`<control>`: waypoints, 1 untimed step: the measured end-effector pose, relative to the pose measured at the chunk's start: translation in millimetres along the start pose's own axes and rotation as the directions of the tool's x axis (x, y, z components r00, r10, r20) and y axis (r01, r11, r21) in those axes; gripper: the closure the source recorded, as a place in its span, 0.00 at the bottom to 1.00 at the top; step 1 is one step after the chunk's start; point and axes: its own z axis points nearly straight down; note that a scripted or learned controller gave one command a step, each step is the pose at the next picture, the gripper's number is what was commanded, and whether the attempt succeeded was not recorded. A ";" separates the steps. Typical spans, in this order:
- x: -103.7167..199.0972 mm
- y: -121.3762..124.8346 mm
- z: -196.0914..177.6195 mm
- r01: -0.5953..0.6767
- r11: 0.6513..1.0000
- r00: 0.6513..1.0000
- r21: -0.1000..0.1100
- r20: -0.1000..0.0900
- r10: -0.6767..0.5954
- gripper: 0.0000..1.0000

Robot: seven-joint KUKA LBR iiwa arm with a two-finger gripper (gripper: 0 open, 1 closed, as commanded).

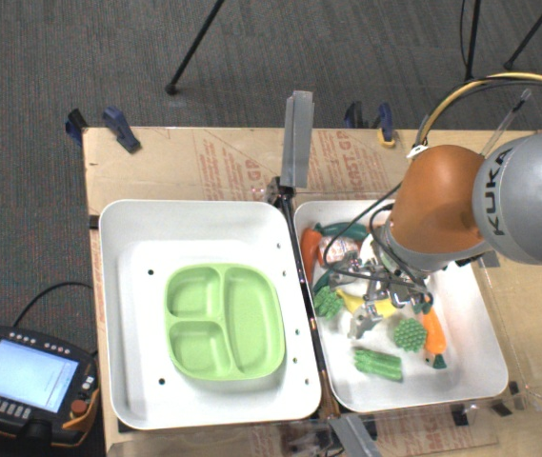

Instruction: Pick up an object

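Gripper [373,305] low in right bin [485,369] over toy pile [385,317]; can't tell its state. Green plate [224,324] in left bin [123,255]. Green pod [378,364] lies near gripper.

A wooden bench [194,160] seen from above, bearing two shallow white bins side by side. The left bin [128,246] and right bin [471,360] sit just beside each other. Blue clamps [118,127] grip the bench's far edge.
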 end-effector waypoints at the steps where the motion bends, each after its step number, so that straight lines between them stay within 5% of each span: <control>1: -4.0 -3.4 -0.6 -0.026 1.000 1.000 0.001 0.003 0.026 0.00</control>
